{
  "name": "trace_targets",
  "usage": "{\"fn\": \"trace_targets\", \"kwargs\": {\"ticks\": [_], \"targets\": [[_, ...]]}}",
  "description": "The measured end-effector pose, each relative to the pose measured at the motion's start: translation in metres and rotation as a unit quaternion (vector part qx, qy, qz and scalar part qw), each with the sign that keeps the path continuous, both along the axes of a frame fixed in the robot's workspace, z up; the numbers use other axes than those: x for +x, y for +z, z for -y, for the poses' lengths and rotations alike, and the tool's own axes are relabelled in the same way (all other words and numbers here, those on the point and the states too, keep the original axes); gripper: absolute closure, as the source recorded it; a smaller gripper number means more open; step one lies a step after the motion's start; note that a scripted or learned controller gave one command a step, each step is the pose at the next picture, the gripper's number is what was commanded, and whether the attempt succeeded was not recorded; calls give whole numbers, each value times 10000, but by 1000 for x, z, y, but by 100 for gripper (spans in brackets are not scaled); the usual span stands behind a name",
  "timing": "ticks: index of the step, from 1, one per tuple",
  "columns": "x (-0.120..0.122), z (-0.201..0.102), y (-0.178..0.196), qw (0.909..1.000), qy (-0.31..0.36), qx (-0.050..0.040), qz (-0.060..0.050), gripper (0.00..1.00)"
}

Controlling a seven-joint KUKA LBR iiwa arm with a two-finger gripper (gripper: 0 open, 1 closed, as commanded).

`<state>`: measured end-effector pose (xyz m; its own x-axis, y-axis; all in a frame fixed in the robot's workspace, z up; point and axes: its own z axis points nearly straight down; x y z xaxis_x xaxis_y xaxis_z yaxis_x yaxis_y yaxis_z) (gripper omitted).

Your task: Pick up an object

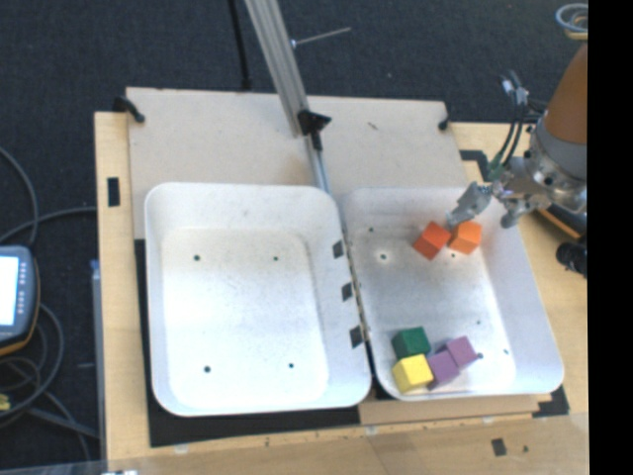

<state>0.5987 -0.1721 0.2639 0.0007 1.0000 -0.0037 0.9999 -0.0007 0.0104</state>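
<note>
Orange blocks [447,238] (two, touching) just beneath gripper [492,204].

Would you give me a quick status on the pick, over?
Gripper above right bin, nothing held. Orange blocks just below it. Green, yellow, purple blocks clustered at near edge.

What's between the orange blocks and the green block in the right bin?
Nothing: in the camera view, bare white bin floor runs from the orange blocks down to the green block.
</note>
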Motion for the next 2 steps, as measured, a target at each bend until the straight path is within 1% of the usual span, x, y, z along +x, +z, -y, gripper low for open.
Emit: {"fn": "trace_targets", "kwargs": {"ticks": [1, 2], "targets": [[-40, -33, -169, 10000, -1, 5, -36, 0], [21, -16, -166, 10000, 23, 4, -17, 0]]}}
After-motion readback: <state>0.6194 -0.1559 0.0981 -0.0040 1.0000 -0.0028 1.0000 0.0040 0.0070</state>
